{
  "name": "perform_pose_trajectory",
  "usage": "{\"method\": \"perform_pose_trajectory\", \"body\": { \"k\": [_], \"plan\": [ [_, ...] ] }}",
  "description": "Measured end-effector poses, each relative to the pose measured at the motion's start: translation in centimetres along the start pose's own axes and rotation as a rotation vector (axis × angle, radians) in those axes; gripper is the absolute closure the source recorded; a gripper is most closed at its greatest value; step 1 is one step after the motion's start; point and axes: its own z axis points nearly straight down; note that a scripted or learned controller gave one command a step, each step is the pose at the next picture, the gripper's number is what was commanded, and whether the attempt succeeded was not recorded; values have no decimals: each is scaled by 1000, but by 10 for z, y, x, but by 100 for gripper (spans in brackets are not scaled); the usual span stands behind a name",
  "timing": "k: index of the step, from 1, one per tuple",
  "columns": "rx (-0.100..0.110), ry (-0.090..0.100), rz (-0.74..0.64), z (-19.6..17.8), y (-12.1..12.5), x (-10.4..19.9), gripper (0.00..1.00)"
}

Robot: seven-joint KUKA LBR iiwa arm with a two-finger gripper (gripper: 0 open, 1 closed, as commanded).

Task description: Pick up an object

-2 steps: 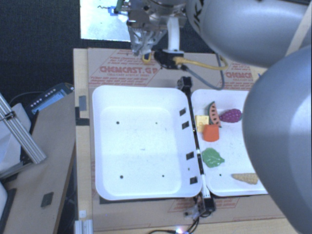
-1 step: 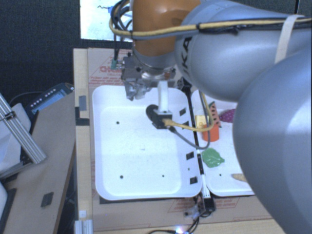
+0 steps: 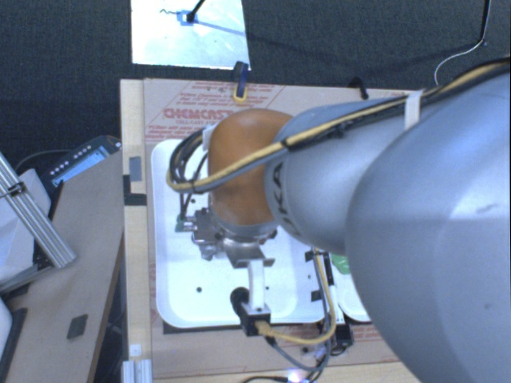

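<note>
- Brown board worktop [image 3: 200, 106] with red print, set against a dark textured backdrop behind the white bin [image 3: 164, 214].
- Behind that bin, a bright pale sheet [image 3: 188, 22] on the backdrop; a small yellow-and-blue clamp [image 3: 239, 82] on the worktop's far edge.
- Left of the bin, a lower grey side surface [image 3: 80, 238] carrying a handheld device with a lit strip [image 3: 80, 159] and a slanted aluminium rail [image 3: 32, 218].
- Narrow strips of worktop showing around the bin's left and near rims; near edge of the worktop close below the near rim.
- Open white floor across the bin's left and near parts, marked by one small dark speck [image 3: 198, 289].
- Right of the bin, a second bin [image 3: 355, 306], largely covered by the grey arm [image 3: 415, 214].
- Orange band [image 3: 243, 166] of the arm over the bin's far half, with the tool [image 3: 231, 250] below it, above the bin's middle.
- Cannot tell whether the tool is spread or pressed together, nor whether anything sits in it.
- Green object [image 3: 342, 263] just past the bin's right wall, apparently in the second bin, mostly hidden by the arm.
- Green object to the right of the tool, apart from it, not touching.
</note>
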Motion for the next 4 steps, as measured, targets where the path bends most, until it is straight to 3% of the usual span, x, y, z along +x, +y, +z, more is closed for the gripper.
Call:
{"method": "perform_pose_trajectory", "body": {
  "k": [1, 2, 3, 4],
  "plan": [
    [-37, 15, -2, -168, -2, 0, 100],
    [-30, 6, 5, -187, 99, -4, 100],
    [-32, 7, 2, -245, 180, -3, 100],
    [-35, 10, -2, -368, 167, -2, 100]
  ]
}}
